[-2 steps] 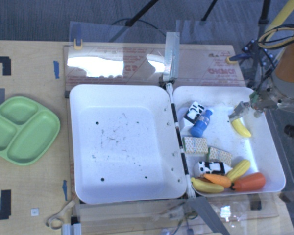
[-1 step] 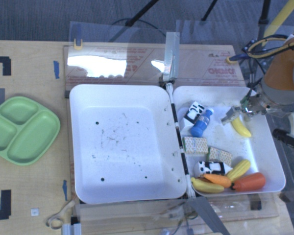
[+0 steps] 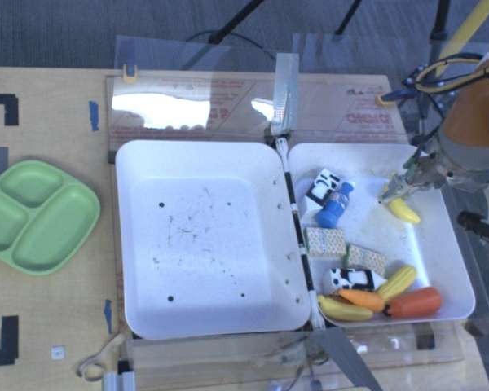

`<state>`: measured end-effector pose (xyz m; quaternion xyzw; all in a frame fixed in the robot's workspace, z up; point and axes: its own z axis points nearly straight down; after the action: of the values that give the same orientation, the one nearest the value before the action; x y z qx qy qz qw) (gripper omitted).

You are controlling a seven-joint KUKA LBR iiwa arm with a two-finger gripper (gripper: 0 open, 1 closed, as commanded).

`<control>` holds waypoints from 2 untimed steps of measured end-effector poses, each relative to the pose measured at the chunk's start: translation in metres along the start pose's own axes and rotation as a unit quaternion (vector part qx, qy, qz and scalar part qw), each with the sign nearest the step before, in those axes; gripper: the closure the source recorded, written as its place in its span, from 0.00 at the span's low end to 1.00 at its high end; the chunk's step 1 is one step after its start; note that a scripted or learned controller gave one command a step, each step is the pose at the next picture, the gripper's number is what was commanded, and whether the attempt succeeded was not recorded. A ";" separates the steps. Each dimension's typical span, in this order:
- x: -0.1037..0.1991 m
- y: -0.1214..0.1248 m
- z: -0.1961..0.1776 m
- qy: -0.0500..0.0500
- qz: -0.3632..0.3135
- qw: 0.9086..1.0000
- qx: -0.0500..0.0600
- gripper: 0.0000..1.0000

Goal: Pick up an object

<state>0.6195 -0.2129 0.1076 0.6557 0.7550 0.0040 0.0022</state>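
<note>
The hand (image 3: 397, 192) hangs low in the right bin (image 3: 460, 243), just above a yellow banana (image 3: 404, 211); whether it is clenched I cannot tell. Nothing looks lifted yet, so the pick remains undone.

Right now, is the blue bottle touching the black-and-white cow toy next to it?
Touching. The camera view shows the blue bottle lying against the black-and-white cow toy in the right bin, with no white floor visible between them.

free: scratched shallow white left bin (image 3: 138, 218), floor bare | blocked: shallow white right bin (image 3: 460, 255), near end crowded by orange plastic carrot (image 3: 414, 302), yellow bananas (image 3: 346, 309), tan sponge blocks (image 3: 326, 241) | mid: blue bottle (image 3: 334, 207)
</note>
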 end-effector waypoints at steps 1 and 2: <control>0.060 0.000 -0.094 -0.001 -0.117 0.993 0.002 1.00; 0.090 0.054 -0.160 -0.001 -0.113 0.994 0.002 1.00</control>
<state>0.6585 -0.1169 0.2684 0.5662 0.8242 0.0012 0.0020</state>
